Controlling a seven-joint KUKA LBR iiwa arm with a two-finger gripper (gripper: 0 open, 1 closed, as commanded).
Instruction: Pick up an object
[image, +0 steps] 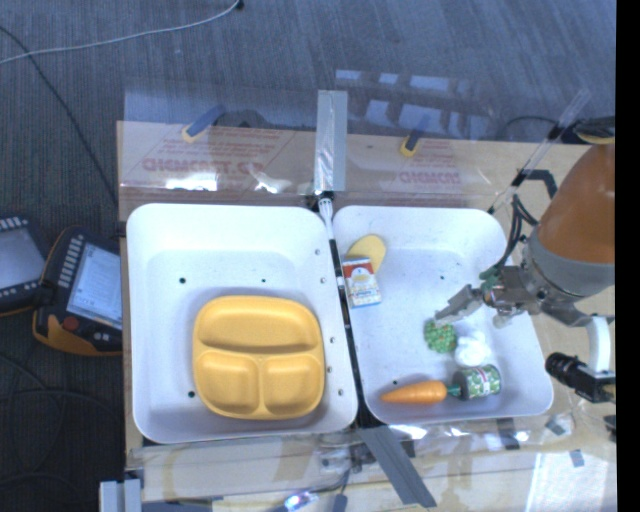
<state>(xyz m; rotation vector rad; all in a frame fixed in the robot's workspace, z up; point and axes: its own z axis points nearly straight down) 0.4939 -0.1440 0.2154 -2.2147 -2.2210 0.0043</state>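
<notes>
My gripper (480, 310) hangs over the right part of the right bin (420, 225), open, with nothing between its fingers. One grey finger (455, 303) slants out to the left. Just below it lie a green broccoli piece (439, 335) and a small white object (472, 350). A green can (481, 381) lies on its side near the bin's front, with an orange carrot (414, 392) to its left. By the bin's left wall sit a yellow fruit (367, 247) and a small red and white box (361, 282).
The left bin (165, 250) holds a yellow divided tray (259, 354). The arm's orange band (590, 200) and grey wrist rise over the right bin's right rim. A handheld control pendant (80, 290) lies on the floor left of the bench.
</notes>
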